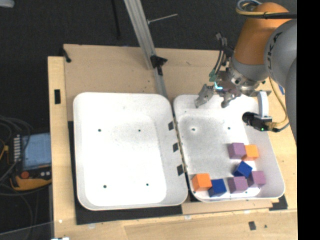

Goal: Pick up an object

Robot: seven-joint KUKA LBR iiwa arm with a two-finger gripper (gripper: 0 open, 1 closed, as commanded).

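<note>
Even overhead light, white bins [125,149] bright and near washed out left of the claw [214,98], floor dim beyond, soft faint shadows, slightly grainy, mild overall blur

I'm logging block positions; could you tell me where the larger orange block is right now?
The larger orange block lies in the right bin, at its near-left corner, touching a blue block on its right.

Dark carpeted floor [60,19], tan wooden bench [110,69], slanted metal pole [140,24], cables [15,129] at left
</note>
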